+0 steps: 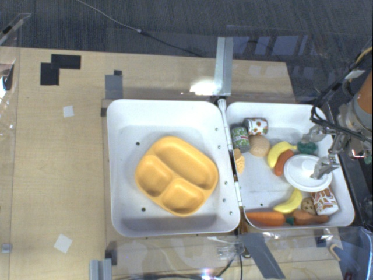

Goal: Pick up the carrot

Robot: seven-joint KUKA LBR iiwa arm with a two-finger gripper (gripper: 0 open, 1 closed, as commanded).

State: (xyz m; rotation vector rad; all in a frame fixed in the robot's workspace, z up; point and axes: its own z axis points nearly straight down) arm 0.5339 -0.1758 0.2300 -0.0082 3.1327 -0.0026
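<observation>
A wooden bench (52, 174) bore two shallow white bins side by side. The left bin (122, 127) held a yellow sectioned plate (176, 175). The right bin (344, 206) was crowded with toy food: a small white plate (303, 169), two bananas (278, 151), two tins (256, 126) and a printed carton (326, 203). The carrot (266, 218) lay flat along that bin's near wall, touching the lower banana (291, 203). The grey arm's gripper (324, 151) hung over the white plate's right edge, its two fingers apart and holding nothing, well apart from the carrot
</observation>
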